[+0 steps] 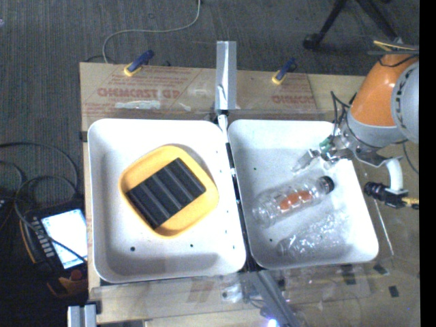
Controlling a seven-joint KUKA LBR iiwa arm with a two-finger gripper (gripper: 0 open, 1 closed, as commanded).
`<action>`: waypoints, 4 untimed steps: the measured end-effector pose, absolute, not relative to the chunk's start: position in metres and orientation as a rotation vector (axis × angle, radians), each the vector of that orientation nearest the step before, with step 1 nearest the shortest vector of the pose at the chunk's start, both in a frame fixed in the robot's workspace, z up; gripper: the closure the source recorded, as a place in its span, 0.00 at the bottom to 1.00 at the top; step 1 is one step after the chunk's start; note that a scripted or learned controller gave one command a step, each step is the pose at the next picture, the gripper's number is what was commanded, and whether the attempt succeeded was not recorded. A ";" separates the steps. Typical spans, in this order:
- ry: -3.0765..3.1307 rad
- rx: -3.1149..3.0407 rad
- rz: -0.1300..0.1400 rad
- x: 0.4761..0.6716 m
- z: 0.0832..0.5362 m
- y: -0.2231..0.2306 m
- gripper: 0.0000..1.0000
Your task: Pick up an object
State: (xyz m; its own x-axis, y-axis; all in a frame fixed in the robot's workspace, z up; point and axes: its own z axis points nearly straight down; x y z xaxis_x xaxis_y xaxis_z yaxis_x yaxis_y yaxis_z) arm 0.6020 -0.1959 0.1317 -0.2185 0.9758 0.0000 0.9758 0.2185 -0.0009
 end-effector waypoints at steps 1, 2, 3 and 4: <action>-2.560 -1.841 -0.009 0.566 0.091 -0.208 0.00; -2.449 -1.975 -0.019 0.634 0.091 -0.215 0.00; -2.413 -2.020 -0.001 0.487 0.152 -0.224 0.00; -2.557 -1.826 0.001 0.484 0.167 -0.201 0.00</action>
